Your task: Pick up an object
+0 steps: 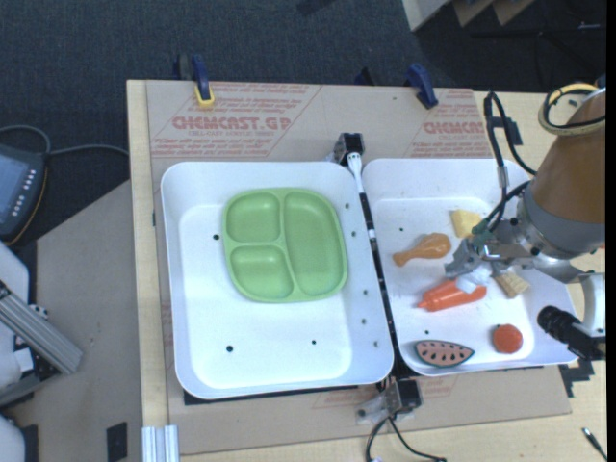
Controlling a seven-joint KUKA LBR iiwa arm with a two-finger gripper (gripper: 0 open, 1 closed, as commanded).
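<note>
The bench (289, 123) is topped with a brown sheet printed in red letters. Two shallow white bins rest on it side by side, touching: the left bin (192, 258) and the right bin (404, 186). Two blue clamps (201, 73) grip its far edge.

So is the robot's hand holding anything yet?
Gripper: low over the carrot in the right bin; open, closed or holding cannot be told.
</note>
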